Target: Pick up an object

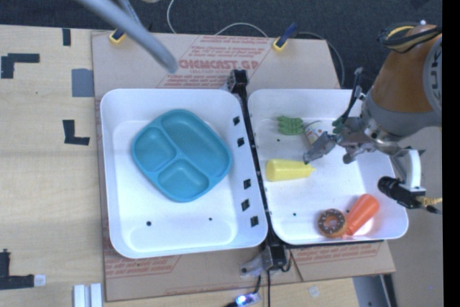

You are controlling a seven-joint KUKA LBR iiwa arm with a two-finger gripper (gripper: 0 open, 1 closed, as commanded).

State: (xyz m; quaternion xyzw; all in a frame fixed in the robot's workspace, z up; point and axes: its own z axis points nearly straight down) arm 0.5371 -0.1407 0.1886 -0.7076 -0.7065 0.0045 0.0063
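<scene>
Four small objects lie in the right-hand white bin (388, 230): a yellow wedge-shaped block (287, 170) near its middle, a green leafy toy (290, 125) toward the far side, a brown ring-shaped doughnut toy (331, 222) and an orange carrot-shaped toy (361, 212) touching each other at the near right corner. The gripper (316, 149) hangs just above and to the right of the yellow block, between it and the green toy; whether its fingers are open or closed cannot be told, and nothing is seen between them. The grey arm with its orange band (402, 83) reaches in over the bin's right side. In the left-hand white bin (118, 226) sits a light blue plastic plate with three compartments (182, 154). Both bins rest on a cardboard sheet (215, 61) on the table
</scene>
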